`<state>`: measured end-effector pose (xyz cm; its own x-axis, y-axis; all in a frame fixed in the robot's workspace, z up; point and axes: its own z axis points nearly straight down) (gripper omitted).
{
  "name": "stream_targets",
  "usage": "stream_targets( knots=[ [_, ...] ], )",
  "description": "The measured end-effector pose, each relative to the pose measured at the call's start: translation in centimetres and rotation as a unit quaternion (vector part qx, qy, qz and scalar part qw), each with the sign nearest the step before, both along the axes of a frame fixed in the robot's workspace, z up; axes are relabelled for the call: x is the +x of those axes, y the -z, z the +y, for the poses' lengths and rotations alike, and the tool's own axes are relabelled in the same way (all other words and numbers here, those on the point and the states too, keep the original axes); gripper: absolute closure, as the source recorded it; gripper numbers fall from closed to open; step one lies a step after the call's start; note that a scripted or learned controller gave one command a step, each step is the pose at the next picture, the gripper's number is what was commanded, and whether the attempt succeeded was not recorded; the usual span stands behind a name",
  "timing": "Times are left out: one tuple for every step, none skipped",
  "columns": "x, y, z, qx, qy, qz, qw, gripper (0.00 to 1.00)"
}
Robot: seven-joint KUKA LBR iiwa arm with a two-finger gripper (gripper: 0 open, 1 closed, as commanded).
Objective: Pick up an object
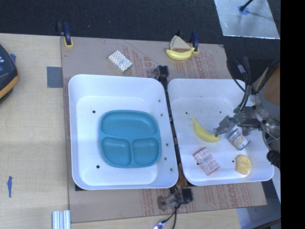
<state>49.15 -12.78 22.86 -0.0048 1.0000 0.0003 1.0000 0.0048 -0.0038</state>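
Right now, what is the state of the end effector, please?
End effector: low in the right bin, beside the banana; open or closed cannot be told.

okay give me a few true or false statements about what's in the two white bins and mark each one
1. The blue divided tray lies in the left bin. True.
2. The banana in the right bin touches the tray. False: they are in separate bins.
3. A red and white packet lies nearer the camera than the banana. True.
4. The gripper hovers over the left bin. False: it is over the right bin.
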Motion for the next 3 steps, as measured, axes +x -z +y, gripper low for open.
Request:
stream_targets(
  knots=[
    [6.4, 9.0, 3.4, -0.0005, -0.001, 0.001, 1.0000, 0.00],
    [7.5, 13.7, 3.2, -0.0005, 0.000, 0.001, 1.0000, 0.00],
    [7.5, 12.7, 3.1, -0.0012, -0.001, 0.001, 1.0000, 1.00]
  ],
)
